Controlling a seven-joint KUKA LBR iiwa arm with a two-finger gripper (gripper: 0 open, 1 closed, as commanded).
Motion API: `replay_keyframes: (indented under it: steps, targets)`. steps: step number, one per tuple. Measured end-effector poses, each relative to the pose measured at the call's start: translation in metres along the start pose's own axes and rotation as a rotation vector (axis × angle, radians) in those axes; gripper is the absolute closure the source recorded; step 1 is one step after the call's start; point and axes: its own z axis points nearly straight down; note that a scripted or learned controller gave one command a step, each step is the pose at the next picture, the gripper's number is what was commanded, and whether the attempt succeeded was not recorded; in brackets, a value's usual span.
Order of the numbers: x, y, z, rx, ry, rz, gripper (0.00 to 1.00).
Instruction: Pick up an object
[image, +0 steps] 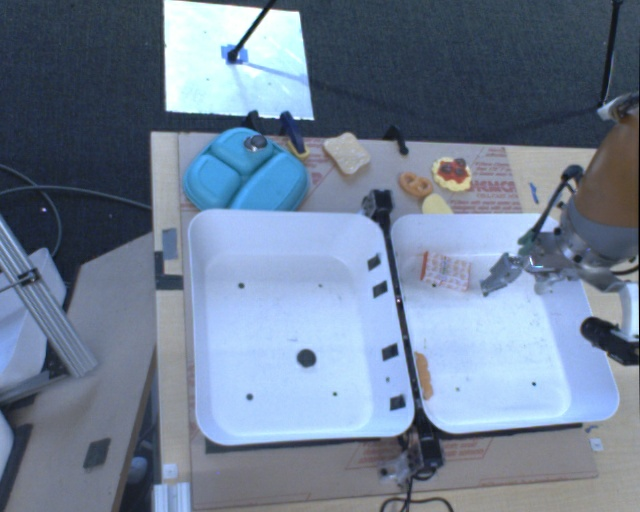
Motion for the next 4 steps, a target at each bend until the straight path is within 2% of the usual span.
replay_keyframes:
  steps: [1,2,3,4]
  targets:
    - [-0.065,0.045,0.121,-0.003,-0.003,0.004,0.00]
    - [-0.063,0.047,0.103,-0.008,-0.004,0.001,1.00]
    - [0.009,0.090,0.121,-0.005,-0.001,-0.009,1.00]
    - [0.059,0.077,0.121,-0.004,-0.003,-0.004,1.00]
